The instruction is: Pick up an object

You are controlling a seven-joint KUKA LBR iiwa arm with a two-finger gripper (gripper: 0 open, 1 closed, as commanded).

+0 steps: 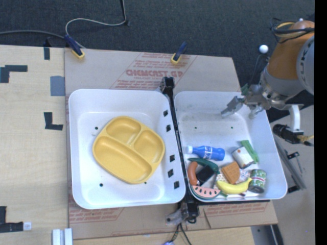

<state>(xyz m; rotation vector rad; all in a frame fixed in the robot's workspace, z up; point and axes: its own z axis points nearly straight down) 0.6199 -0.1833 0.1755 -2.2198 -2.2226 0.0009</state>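
The gripper [239, 107] is hanging with fingers spread, holding nothing, over the right bin [204, 103]; cardboard-covered surface [148, 73] is lying beneath both bins, dark carpet [204, 14] beyond it.

Yellow plate [129, 149], white bins [82, 106], blue bottle [207, 152], yellow banana [233, 187].

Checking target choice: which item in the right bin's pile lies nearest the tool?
The blue bottle, lying on its side at the pile's upper left edge; the other items sit farther down from the tool.

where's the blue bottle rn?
The blue bottle lies on its side in the right bin, near the divider, just above the toy-food pile and left of the can.
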